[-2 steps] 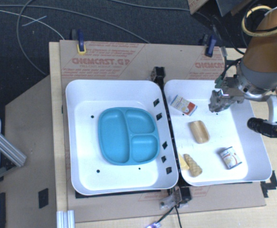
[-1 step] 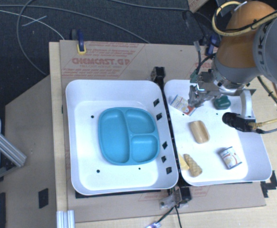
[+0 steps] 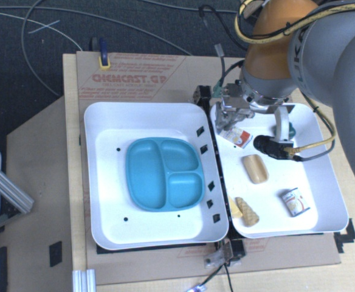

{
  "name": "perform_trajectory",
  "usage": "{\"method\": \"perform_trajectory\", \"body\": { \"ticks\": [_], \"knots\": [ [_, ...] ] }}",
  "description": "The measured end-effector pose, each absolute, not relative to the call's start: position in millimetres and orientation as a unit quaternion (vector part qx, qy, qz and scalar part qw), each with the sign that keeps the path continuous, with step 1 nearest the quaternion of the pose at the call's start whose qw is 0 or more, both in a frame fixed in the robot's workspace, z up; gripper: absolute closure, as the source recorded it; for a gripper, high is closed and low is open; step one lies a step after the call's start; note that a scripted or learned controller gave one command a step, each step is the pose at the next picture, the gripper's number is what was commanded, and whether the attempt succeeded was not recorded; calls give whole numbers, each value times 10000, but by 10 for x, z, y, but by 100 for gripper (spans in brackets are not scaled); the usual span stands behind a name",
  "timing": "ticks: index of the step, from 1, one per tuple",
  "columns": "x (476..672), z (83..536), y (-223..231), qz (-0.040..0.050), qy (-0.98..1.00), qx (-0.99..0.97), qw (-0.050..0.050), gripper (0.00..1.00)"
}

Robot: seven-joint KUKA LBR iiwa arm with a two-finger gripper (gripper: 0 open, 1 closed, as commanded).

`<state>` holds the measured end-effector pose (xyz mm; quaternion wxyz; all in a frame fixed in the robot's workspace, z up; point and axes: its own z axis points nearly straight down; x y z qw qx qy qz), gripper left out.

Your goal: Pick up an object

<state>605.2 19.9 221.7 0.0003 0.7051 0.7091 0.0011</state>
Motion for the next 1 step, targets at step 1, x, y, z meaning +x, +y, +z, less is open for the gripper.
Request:
{"method": "perform_trajectory", "body": {
  "ticks": [1],
  "knots": [
    [6250, 2323, 744, 21, 7093, 7049, 3, 100]
  ]
}}
